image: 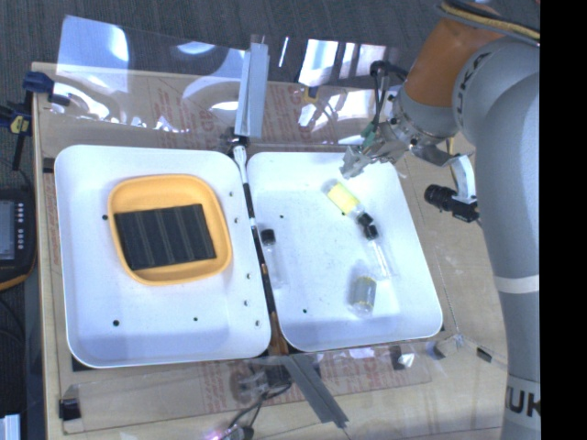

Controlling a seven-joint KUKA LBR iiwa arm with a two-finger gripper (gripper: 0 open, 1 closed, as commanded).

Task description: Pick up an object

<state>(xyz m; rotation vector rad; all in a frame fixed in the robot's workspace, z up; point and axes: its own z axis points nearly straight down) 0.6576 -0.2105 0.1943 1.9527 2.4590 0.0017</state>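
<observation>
The right bin (312,319) holds several small items. A pale yellow block (341,197) lies near the bin's far right corner. Just in front of it is a small black piece (367,224), then a clear tube (379,259) and a clear, greenish cap-like object (362,293). A small dark clip (267,236) lies near the left wall. My gripper (356,163) hangs over the far right corner of this bin, just above and beyond the yellow block, with nothing seen in it.
The left bin (83,319) carries a yellow tray (119,200) with a dark ridged insert (165,236). A metal bar (250,90) and clear plastic sheeting stand behind the bins. The arm's grey body (504,154) fills the right side.
</observation>
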